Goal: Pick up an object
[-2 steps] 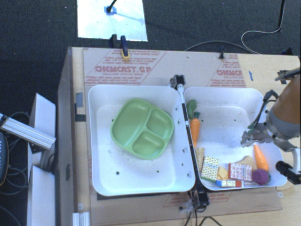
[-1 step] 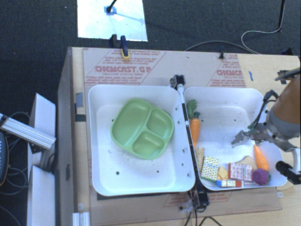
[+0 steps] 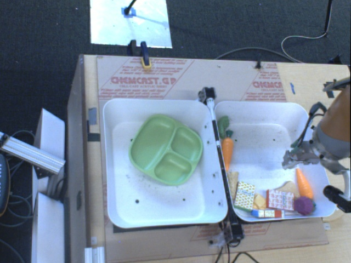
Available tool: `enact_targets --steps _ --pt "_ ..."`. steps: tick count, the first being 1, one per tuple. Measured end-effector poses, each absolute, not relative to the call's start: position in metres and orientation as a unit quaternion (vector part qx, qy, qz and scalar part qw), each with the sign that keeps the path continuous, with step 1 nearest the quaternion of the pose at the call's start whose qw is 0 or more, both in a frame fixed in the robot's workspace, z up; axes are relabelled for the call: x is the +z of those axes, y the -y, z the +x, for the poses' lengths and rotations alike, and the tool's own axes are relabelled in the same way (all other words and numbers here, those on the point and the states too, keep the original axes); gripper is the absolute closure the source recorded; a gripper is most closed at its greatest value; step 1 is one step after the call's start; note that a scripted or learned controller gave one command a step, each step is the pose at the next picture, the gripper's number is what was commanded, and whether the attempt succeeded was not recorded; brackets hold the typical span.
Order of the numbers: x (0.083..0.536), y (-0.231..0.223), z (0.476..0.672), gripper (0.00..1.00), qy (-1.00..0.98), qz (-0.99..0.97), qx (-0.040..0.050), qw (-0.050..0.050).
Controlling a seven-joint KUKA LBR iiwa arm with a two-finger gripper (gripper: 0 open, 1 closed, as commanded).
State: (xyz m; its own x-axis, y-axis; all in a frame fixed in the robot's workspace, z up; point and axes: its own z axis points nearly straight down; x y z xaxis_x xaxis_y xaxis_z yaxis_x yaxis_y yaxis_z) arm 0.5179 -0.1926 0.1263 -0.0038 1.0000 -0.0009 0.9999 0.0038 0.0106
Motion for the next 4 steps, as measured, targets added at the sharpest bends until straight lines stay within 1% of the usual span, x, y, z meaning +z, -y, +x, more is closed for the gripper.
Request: enact_targets --steps 1,2,3,4 --pt "0.126 0.193 0.518 0.0 -0.709 0.706 0.0034 0.004" --pt "0.087 0.201 0.492 0.0 -0.711 0.704 0.0064 0.001" --pt "0.096 0.204 0.49 1.0 -0.709 0.705 0.0037 0.003" --pt "0.096 0.202 0.491 0.0 -0.71 0.704 0.0049 0.0"
